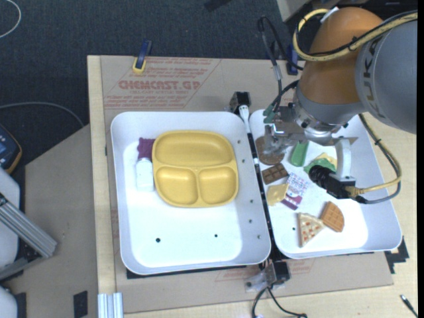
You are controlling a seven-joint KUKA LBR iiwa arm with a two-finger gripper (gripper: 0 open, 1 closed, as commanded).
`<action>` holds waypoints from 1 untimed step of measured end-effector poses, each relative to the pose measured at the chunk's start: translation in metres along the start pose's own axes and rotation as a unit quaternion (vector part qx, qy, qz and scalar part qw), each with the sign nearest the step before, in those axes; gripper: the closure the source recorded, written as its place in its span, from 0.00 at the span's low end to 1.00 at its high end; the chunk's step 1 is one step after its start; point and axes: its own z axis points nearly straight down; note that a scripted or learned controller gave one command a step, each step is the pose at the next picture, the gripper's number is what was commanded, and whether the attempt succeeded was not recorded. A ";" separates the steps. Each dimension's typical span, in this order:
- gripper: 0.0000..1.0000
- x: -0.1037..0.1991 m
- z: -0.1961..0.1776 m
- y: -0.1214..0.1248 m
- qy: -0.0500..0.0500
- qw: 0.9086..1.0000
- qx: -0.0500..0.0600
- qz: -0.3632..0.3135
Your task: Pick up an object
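Note:
The grey arm with its orange band reaches in from the right over the right bin (pixel 374 220). My gripper (pixel 278 132) hangs low at that bin's back left corner, just above a round brown cookie (pixel 268 154). Nothing can be seen held in it. Close by lie a chocolate bar (pixel 273 174), a green piece (pixel 299 154), a pale yellow cheese wedge (pixel 275 193), a purple and white packet (pixel 295 189), a pizza slice (pixel 308 228) and an orange waffle piece (pixel 332 217). The arm's wrist hides part of the bin's back.
The left bin (pixel 119 177) holds a yellow divided plate (pixel 195 167), with a purple item (pixel 144 147) and a white bottle (pixel 144 175) at its left. A black plug on a yellow cable (pixel 329 180) hangs over the right bin. The bins' shared wall runs beside the gripper.

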 end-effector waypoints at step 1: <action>1.00 0.003 -0.006 -0.003 -0.002 1.000 -0.002 0.002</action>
